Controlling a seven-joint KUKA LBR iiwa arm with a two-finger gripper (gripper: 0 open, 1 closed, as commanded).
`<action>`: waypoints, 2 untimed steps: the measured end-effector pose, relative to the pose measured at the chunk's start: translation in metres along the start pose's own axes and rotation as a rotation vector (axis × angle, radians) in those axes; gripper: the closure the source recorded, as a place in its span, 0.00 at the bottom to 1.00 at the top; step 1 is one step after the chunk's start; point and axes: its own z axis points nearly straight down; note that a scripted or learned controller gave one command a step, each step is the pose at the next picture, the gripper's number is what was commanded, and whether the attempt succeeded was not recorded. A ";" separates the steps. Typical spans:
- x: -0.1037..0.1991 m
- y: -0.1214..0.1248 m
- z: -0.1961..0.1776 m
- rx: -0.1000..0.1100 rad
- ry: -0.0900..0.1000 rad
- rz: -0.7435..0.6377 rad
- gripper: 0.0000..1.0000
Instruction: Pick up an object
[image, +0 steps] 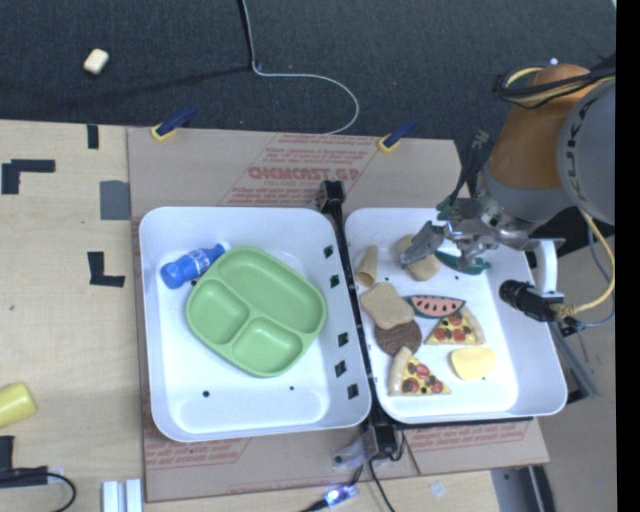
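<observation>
So my claw hangs over the back of the right bin, right above a tan piece; can't tell how wide it's spread or if it's gripping anything. The toy food crowds the bin's left and middle, with bare floor along the right wall. The left bin holds a green tray and blue bottle. The cardboard has red print I can't quite read.

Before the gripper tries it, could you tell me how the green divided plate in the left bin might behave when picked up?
The green plate looks like rigid moulded plastic, so probably stiff and light. Its glossy surface may be slippery. It is broad and shallow, so a rim grip would likely let it tilt.
</observation>
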 end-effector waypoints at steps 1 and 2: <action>0.083 -0.031 -0.099 -0.008 0.002 -0.008 0.00; 0.130 -0.041 -0.246 -0.017 0.002 -0.007 0.00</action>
